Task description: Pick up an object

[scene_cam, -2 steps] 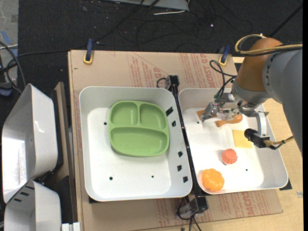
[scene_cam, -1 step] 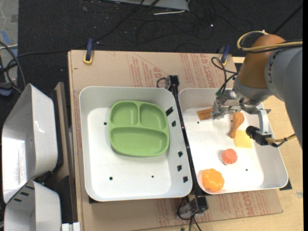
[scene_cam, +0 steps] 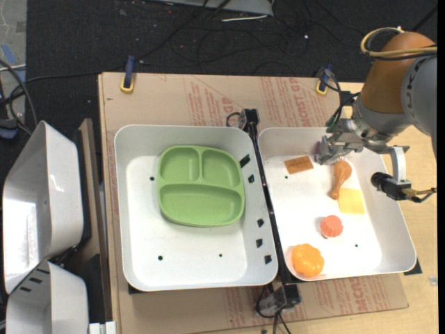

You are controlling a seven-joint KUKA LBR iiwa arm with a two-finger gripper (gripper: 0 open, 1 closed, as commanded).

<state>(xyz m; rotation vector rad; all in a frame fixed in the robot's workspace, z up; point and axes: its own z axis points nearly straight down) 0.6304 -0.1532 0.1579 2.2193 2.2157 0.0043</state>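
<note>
The gripper (scene_cam: 332,152) hangs, perhaps touching, over the drumstick's (scene_cam: 340,177) top end; its grip state I cannot tell; drumstick runs down-left

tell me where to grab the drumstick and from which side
Grip the drumstick across its narrow shaft, a little below the thick upper end, coming straight down from above. It lies flat in the right bin, long axis nearly vertical in the view, so close the fingers left to right. The yellow block crowds its lower end.
</note>
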